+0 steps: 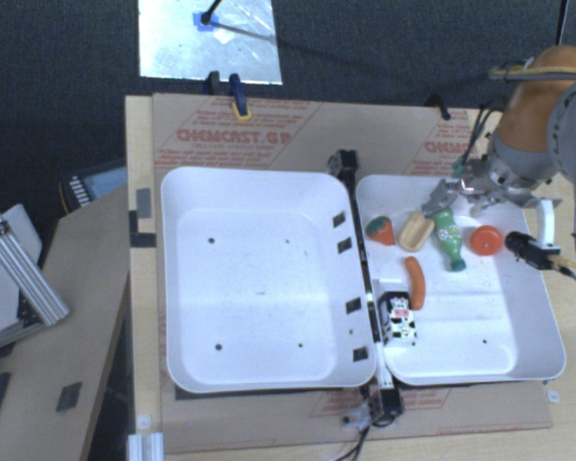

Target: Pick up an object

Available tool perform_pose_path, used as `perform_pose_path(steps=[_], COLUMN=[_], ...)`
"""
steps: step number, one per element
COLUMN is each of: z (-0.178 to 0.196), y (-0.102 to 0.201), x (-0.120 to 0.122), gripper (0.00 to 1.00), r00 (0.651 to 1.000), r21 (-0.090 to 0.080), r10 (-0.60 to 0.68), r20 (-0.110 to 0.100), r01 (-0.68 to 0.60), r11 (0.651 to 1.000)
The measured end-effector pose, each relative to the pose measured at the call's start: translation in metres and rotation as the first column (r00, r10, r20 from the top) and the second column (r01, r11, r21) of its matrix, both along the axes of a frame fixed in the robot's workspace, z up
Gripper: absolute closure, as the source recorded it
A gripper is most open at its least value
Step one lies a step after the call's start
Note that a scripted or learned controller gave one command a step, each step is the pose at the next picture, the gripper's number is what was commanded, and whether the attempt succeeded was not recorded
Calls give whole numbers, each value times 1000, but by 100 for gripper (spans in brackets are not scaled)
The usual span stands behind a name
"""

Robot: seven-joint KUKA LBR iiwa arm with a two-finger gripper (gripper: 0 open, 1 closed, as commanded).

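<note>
The right bin (528, 349) holds several small objects. A green bottle (449, 242) lies near the bin's back, with a beige block (416, 230) and a red-and-green strawberry-like piece (379, 229) to its left. A red-orange ball (486, 241) sits to the bottle's right. An orange sausage shape (416, 282) lies nearer the front, and a black-and-white carton (397, 319) rests by the bin's left wall. My gripper (445, 198) hangs over the back of the right bin, just above the bottle's top and the beige block. Nothing visibly hangs from it.
The left bin (187, 353) sits beside the right one, with a black divider strip (357, 257) between them. The arm's wrist (528, 157) and a black cable part (523, 248) reach over the right bin's far right side. Cardboard (269, 133) underlies both bins.
</note>
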State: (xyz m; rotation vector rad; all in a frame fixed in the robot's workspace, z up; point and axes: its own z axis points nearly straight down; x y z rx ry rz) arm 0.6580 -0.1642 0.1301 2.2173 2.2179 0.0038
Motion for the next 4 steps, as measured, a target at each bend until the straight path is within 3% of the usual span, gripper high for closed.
perform_pose_path(steps=[1,2,3,4], z=[-44,-28,-5,58], y=[40,38,78,161], x=[-36,-31,-41,-59], gripper=[0,100,100,100], r00=[1000,1000,1000,1000], r21=[2,-1,3,6], r10=[2,4,7,12], r20=[1,13,-2,1], r01=[-2,-4,-7,-12], r11=[1000,1000,1000,1000])
